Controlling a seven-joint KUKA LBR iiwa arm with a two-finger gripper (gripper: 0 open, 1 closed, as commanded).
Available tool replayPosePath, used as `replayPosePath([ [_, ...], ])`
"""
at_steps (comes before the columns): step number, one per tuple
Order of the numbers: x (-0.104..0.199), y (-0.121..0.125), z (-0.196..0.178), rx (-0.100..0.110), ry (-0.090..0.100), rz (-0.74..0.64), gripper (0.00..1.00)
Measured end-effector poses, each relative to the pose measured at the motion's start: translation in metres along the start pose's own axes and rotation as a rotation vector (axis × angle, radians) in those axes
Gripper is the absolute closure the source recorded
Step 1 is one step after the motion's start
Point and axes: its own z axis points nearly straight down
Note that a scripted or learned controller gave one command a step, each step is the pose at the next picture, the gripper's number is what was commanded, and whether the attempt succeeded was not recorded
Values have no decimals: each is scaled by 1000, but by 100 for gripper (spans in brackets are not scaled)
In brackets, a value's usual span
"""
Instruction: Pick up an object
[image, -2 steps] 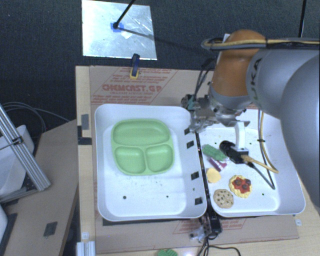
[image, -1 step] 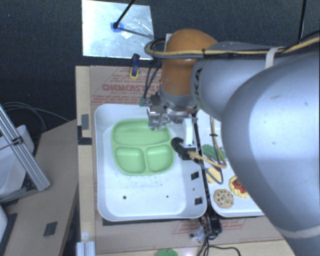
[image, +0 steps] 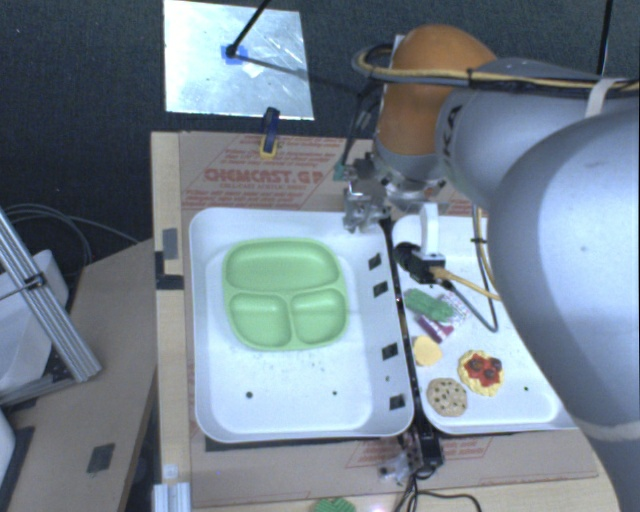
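The gripper (image: 362, 215) hovers at the upper edge of the frame's centre, above the far rim where the two bins meet; whether its fingers are spread or closed cannot be told. Below and to its right, the right bin (image: 520, 405) holds a green toy piece (image: 430, 302), a purple piece (image: 436, 326), a yellow slice (image: 427, 350), a small pizza (image: 481, 371) and a cookie (image: 447, 396). The left bin (image: 290, 400) carries a green divided tray (image: 285, 293).
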Motion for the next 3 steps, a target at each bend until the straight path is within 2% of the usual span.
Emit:
replayPosePath([
  [1, 97, -3, 20, 3, 4, -14, 100],
  [2, 91, -2, 20, 4, 2, -8, 0],
  [3, 4, -49, -4, 6, -2, 3, 0],
])
